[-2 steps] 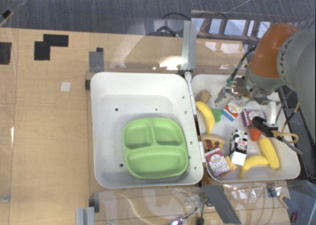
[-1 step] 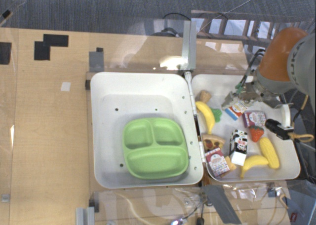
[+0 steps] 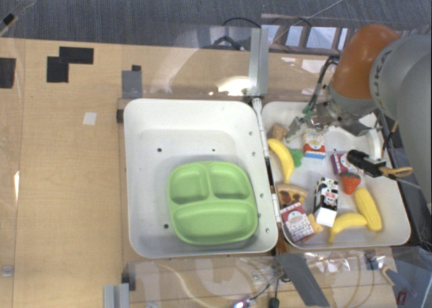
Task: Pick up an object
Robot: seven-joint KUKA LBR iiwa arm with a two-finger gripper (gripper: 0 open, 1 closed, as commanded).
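Small milk carton (image 3: 313,144) (white, red-blue) upright in right bin (image 3: 398,222).

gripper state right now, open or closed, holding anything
Gripper: low over the far end of the right bin, beside a small carton; open or closed cannot be told.

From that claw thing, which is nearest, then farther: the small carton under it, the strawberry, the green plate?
From the gripper:
1. Small carton, just below it, right bin.
2. Strawberry, right bin, toward the bench's front.
3. Green divided plate, left bin.
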